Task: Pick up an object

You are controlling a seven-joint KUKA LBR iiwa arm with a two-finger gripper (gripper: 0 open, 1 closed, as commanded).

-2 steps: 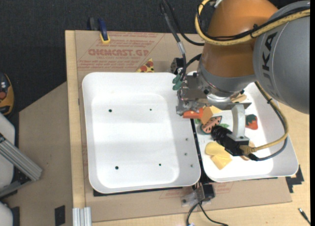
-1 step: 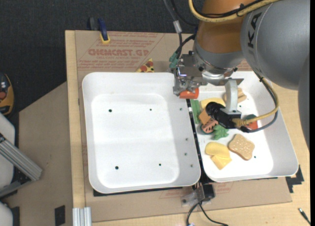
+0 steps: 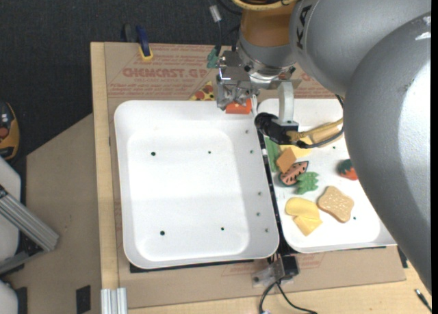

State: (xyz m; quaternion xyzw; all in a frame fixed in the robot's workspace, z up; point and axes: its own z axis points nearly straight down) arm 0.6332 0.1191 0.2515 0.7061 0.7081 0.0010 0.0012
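My gripper hangs over the far rim of the left bin, close to the wall between the two bins. A small orange-red object sits between its fingertips, and the fingers are shut on it. It looks lifted just above the bin's rim. In the right bin lie several toy foods: an orange wedge, a watermelon slice, a green leafy piece, two yellow pieces, a tan toast slice and a small red piece.
The grey arm covers the right bin's far and right parts. A cardboard sheet lies under and behind both bins. A blue and yellow clamp grips its far edge. Metal rails stand at the left.
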